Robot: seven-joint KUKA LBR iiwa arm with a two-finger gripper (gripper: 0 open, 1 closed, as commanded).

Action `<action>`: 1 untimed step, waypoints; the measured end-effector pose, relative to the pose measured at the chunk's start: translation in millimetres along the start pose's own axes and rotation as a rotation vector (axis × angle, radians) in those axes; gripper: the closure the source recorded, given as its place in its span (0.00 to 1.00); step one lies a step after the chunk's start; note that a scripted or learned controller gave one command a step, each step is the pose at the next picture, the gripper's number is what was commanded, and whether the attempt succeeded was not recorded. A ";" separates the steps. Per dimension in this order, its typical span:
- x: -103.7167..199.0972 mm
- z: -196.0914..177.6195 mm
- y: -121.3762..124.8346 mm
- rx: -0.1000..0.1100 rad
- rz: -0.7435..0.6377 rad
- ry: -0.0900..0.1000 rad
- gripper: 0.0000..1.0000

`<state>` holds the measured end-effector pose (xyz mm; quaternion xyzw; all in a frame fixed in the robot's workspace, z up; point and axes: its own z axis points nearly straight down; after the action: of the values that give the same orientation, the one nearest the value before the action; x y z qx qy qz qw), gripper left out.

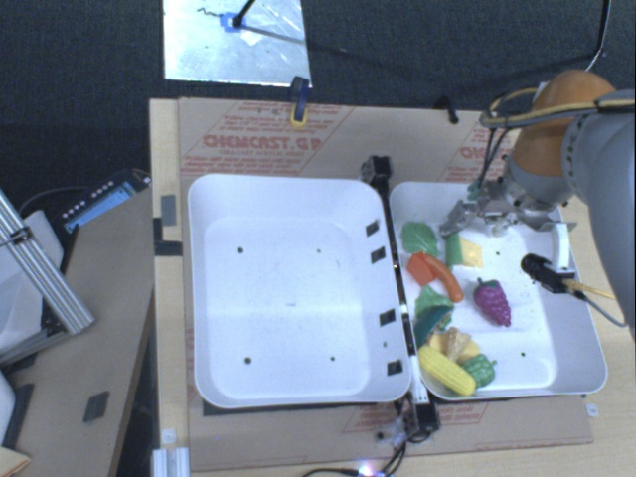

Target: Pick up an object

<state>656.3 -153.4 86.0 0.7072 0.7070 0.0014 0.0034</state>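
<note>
The toys crowd the right white bin [571, 361]'s left side: nearest, a yellow plastic corn cob [445, 372], then a purple plastic grape bunch [493, 302] lying apart from the rest, then an orange plastic carrot [437, 275]. Farthest, the hand [469, 217] hovers, its state impossible to tell. The grapes look the cleanest pick: descend vertically, straddling them.

The left bin [288, 296] is being left open for passage. The right bin's [571, 356] left half is being crowded by toy food [449, 311], with bare floor lying rightward.
</note>
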 end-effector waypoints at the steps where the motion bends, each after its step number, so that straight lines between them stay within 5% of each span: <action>1: 65.7 0.4 -61.1 0.008 -0.007 0.005 0.00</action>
<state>595.2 -87.7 85.0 0.7048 0.7094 0.0003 -0.0010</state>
